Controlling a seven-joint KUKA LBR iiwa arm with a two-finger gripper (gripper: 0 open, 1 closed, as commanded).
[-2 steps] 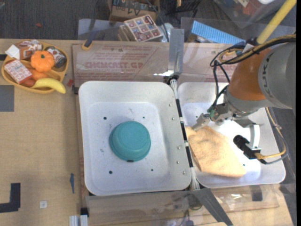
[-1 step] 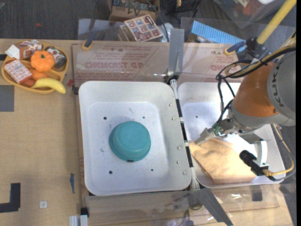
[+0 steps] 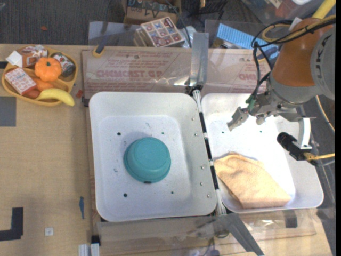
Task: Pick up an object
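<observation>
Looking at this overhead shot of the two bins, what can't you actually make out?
- Gripper, camera view: fingers blurred and small, so open or shut is unclear.
- Yellow cloth: folded over itself, so anything beneath it is hidden.
- Teal bowl: sits upside down; its inside is covered.
- Arm: cut off by the right edge.
- Fruit dish: items besides the orange pumpkin and banana are too small to identify.

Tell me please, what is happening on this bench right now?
A grey and orange robot arm reaches in from the right, and its gripper hangs above the right bin with nothing between its fingers. A folded tan cloth lies in that bin, nearer the front. A teal bowl sits upside down in the left bin. Neither thing is picked up yet. A yellow dish of toy food stands off to the left.
</observation>
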